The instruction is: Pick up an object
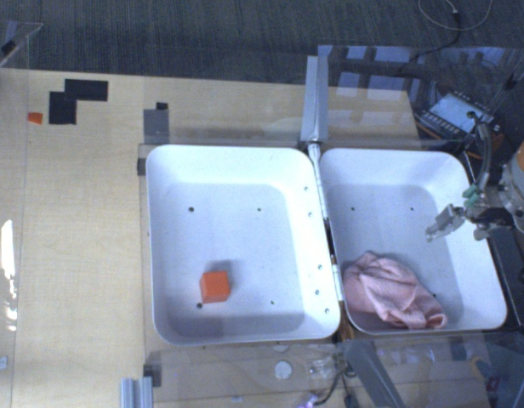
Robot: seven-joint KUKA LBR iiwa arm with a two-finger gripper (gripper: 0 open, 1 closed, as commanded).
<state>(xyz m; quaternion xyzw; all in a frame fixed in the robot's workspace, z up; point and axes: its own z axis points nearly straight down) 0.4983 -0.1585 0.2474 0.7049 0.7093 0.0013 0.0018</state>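
An orange cube (215, 286) sits on the floor of the left bin (168, 228), toward its near left. A crumpled pink cloth (390, 291) lies in the near part of the right bin (390, 177). My gripper (456, 231) hangs over the right bin's right side, above and to the right of the cloth and apart from it. Its fingers are spread open with nothing between them.
The two white bins share a middle rim (326, 228). A metal post (314, 100) stands behind that rim. Black and orange markers (71, 100) lie on the wooden bench at the far left. Cables and a device (458, 113) sit behind the right bin.
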